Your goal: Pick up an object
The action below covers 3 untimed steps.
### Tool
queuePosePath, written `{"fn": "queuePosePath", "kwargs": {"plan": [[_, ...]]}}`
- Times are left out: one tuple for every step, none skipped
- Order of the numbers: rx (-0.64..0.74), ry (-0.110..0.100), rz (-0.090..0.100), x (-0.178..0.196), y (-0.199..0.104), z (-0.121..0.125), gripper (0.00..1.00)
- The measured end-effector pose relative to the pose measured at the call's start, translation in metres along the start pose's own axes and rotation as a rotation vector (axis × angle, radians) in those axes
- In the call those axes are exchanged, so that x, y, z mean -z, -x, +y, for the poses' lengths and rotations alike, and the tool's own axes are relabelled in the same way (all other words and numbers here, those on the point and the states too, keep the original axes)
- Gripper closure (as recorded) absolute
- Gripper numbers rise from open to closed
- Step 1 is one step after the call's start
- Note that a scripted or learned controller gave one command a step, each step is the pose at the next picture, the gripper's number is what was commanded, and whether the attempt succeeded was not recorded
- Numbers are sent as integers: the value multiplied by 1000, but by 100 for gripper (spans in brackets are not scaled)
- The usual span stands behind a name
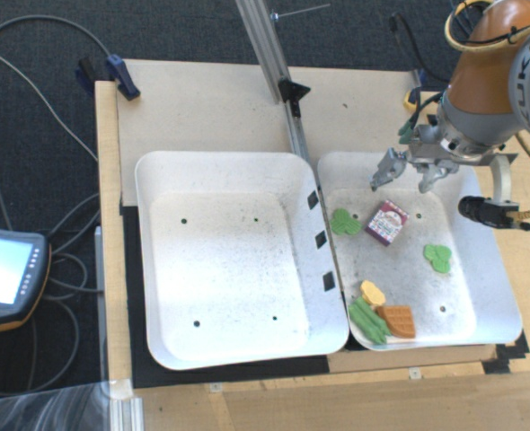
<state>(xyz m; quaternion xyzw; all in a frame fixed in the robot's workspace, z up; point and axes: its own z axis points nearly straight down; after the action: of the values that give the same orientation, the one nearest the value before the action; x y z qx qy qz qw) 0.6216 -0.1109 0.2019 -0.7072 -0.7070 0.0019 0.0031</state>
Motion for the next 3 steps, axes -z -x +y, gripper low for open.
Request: {"fn": "queuePosePath", "kwargs": {"plan": [[0, 0, 0, -42, 1, -1, 0], [0, 0, 0, -85, 1, -4, 0], [0, 8, 1, -71, 1, -2, 100]]}}
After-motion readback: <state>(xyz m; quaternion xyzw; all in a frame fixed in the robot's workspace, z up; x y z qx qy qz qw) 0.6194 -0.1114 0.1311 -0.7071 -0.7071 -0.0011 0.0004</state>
